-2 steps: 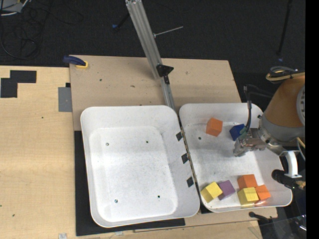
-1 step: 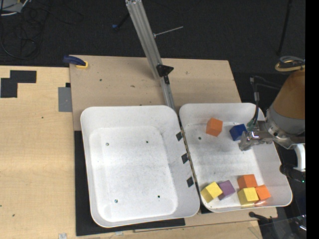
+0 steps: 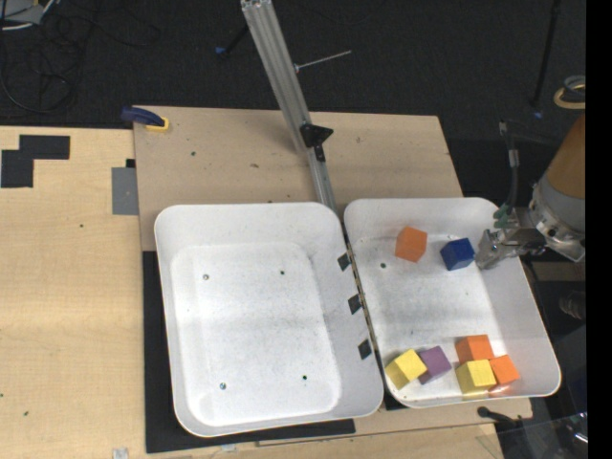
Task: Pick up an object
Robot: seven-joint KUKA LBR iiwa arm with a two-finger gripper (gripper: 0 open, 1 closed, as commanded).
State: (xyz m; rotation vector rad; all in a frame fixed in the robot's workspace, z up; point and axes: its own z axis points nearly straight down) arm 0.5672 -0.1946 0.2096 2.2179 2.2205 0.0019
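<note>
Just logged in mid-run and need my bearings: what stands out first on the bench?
The right-hand shallow white bin holds all the colour: a small orange cube and a blue cube near its far end, and a huddle of yellow, purple and orange blocks at its near edge. The two-finger gripper sits just right of the blue cube.

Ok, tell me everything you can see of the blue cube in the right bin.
The blue cube is a small, solid-coloured block, matte like foam or painted wood, with a lighter top face and darker sides. It sits flat on the floor of the right bin, in the far part near the right wall, turned slightly askew to the bin's edges. An orange cube lies just to its left, apart from it. The gripper is close at its right; contact cannot be judged.
</note>
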